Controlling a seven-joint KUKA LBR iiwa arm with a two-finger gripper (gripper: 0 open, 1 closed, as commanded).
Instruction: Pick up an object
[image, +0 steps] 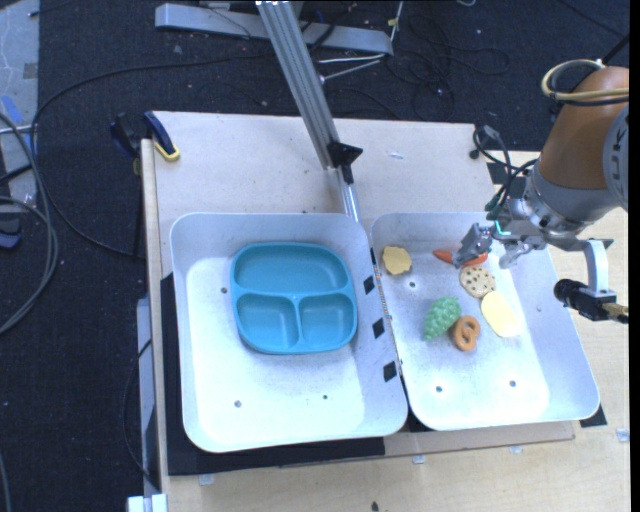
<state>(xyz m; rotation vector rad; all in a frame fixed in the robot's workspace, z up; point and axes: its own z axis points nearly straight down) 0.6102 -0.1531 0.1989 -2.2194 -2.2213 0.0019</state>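
The right bin (560, 350) holds several small food pieces: a yellow chunk (397, 261), a small orange-red piece (443, 256), a round dotted cracker (477, 280), a pale yellow oval (501, 314), a green broccoli floret (441, 318) and a brown ring-shaped pretzel (465, 333). My gripper (490, 248) hangs over the back of this bin, just above the cracker and right of the orange-red piece. It looks open, and I see nothing between its fingers.
A blue three-compartment plate (295, 297) lies in the left bin (200, 380). A slanted metal pole (305, 85) comes down to the back where the bins meet. Cables and a black fitting (585, 295) sit at the right bin's right side.
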